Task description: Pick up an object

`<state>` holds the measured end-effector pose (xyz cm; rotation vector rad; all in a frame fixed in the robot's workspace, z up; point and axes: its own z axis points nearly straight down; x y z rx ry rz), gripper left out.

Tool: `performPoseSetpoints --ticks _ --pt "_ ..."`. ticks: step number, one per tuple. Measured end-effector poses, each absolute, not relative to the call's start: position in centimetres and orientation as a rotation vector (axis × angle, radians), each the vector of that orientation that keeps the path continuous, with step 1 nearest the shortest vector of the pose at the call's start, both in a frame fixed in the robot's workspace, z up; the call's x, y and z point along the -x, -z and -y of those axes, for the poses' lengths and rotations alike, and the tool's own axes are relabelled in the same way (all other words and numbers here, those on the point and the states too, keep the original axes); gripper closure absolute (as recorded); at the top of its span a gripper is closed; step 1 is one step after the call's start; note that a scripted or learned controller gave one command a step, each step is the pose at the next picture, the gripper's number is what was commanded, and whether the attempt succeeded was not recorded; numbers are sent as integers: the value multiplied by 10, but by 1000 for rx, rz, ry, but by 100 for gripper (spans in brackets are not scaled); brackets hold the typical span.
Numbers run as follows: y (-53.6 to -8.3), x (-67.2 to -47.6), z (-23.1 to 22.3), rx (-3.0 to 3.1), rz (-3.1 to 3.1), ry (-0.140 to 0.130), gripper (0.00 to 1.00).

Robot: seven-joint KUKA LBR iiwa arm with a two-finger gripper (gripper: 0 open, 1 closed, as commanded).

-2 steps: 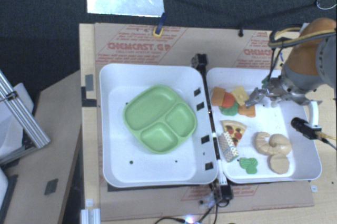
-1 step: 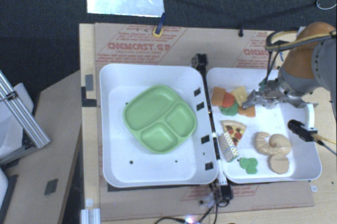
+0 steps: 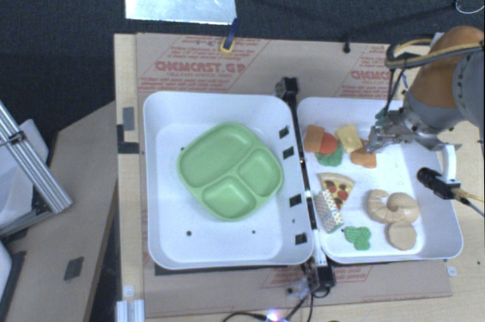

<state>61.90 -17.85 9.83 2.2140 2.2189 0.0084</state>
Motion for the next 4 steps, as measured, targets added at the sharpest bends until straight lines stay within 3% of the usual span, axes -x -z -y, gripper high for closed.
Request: performPoseSetpoints --ticks 2,3,4 --pt "-203 -627 168 -2209 -2224 -7 100" --pt "-226 -628 168 -2211 -2226 -4 100" --pt "-223 -641 110 -2209 -2232 -5 100"
